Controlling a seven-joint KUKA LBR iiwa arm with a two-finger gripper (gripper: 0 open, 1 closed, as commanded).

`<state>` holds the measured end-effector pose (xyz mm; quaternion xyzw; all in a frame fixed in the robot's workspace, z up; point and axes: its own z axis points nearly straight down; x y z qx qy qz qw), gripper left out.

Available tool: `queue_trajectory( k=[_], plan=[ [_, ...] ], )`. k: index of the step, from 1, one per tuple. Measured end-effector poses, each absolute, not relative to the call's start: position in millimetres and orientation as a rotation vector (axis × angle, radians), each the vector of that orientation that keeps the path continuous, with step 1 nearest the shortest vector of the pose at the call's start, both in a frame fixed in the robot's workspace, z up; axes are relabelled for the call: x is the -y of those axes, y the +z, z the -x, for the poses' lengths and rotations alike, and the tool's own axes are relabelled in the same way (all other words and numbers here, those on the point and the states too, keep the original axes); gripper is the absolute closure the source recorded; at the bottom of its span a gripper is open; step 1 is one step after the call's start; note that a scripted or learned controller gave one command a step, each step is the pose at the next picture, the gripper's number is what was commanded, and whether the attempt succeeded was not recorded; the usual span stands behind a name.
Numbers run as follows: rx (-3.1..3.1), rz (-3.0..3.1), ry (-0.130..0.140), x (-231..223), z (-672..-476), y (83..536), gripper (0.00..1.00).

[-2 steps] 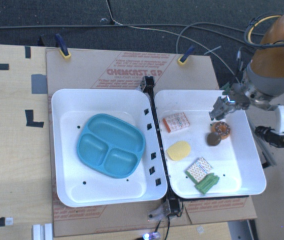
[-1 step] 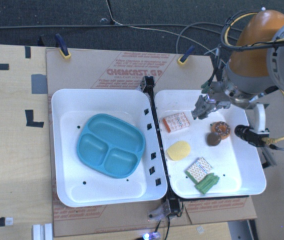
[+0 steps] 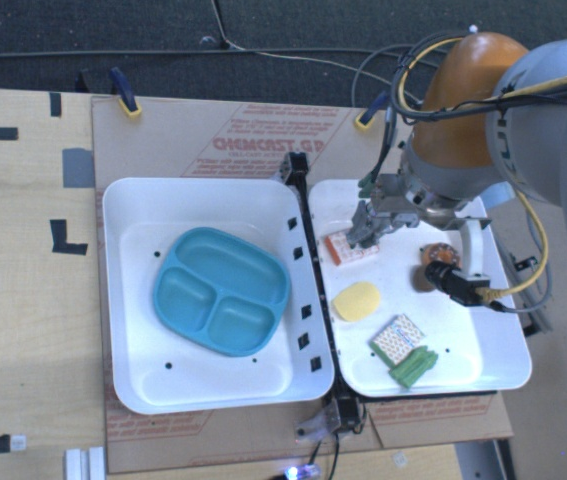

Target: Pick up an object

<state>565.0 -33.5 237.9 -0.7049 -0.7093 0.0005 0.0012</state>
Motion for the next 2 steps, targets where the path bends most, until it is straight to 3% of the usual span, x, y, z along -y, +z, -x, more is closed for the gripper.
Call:
queue_trajectory(
  k=[1, 2],
  plan=[
    [2.229, 2.211, -0.001, -25, -564.7, 239, 1.0],
    [2.228, 2.211, 0.001, -78, -550.7, 244, 1.0]
  ],
)
